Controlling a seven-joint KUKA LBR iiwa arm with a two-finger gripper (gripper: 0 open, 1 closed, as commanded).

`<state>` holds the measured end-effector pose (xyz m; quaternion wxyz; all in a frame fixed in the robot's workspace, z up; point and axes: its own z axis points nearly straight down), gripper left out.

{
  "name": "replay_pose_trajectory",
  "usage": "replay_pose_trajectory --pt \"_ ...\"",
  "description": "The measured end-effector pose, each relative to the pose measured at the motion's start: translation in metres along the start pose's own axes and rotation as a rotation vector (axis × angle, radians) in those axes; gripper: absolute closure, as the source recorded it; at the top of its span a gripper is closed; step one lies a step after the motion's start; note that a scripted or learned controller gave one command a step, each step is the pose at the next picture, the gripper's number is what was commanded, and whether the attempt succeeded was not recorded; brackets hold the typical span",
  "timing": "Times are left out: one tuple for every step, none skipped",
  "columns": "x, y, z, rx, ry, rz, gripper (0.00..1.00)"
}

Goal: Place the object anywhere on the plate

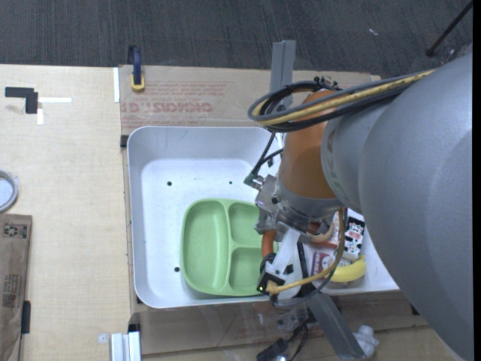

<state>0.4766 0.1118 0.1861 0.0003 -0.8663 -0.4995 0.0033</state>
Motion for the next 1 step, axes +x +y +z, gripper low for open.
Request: replay_pose_trajectory --pt "0.0 0.0 0.0 0.0 0.0 0.0 0.0"
